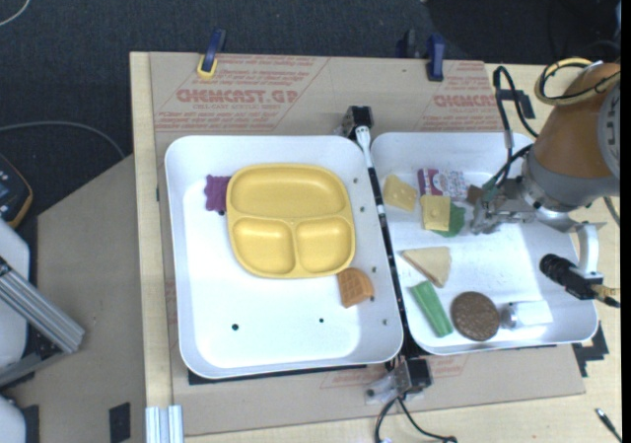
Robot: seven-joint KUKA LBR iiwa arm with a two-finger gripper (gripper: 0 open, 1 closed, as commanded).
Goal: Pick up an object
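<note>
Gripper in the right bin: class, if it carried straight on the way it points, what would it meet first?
Probably the yellow block on the green piece, just beyond the gripper toward the bins' divider; height is unclear.

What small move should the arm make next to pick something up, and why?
Probably a short move down and to the camera view's left. The gripper hangs in the right bin, just beside the yellow block lying on a green piece, the nearest thing to it. Nothing is visibly held yet.
</note>
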